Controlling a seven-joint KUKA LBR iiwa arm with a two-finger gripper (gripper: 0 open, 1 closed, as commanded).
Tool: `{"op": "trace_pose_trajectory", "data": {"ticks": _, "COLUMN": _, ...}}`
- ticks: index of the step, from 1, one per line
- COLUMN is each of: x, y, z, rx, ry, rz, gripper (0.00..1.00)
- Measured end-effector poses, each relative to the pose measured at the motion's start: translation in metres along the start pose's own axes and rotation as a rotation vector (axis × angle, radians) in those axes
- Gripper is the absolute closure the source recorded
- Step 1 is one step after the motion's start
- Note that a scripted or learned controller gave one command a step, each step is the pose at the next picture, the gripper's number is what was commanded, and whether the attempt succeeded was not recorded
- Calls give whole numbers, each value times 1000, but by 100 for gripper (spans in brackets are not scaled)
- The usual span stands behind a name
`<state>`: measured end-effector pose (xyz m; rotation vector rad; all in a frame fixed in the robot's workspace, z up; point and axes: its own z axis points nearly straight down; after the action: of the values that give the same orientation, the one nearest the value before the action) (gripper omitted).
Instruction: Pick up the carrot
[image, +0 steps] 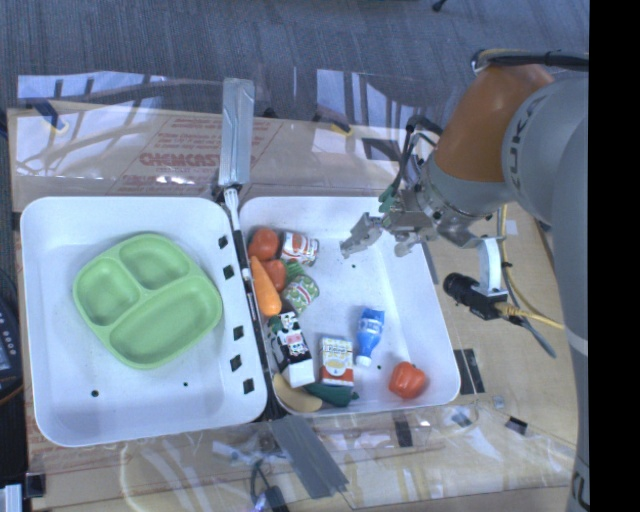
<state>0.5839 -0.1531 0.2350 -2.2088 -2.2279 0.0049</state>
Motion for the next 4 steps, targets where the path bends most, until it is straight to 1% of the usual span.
{"op": "trace_pose_trajectory", "data": {"ticks": 1, "x": 51, "y": 19, "z": 111, "rx": 0, "ry": -1, "rz": -209, "gripper": 0}}
{"op": "trace_pose_trajectory", "data": {"ticks": 2, "x": 132, "y": -14, "z": 43, "rx": -4, "ry": -1, "rz": -237, "gripper": 0}}
{"op": "trace_pose_trajectory", "data": {"ticks": 3, "x": 173, "y": -55, "z": 45, "rx": 0, "ry": -2, "rz": -225, "gripper": 0}}
{"op": "trace_pose_trajectory", "data": {"ticks": 4, "x": 204, "y": -73, "z": 45, "rx": 2, "ry": -1, "rz": -155, "gripper": 0}}
